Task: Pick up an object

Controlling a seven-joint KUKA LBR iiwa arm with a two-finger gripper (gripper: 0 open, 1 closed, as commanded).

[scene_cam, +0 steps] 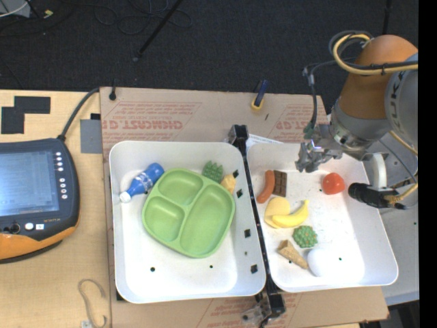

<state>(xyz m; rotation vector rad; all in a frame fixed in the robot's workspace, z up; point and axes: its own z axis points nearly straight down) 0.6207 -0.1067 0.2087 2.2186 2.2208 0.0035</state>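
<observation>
My gripper hangs over the back of the right bin, above bare floor and with nothing seen in it. A red tomato lies just to its right. To its left and nearer the front lie an orange sausage and a small brown block. Further forward are a yellow banana, a green broccoli piece, a tan wedge and a white egg shape.
The left bin holds a green divided plate, a blue bottle, a small green toy and a yellow piece. A black divider runs between the bins. A tablet lies at the far left.
</observation>
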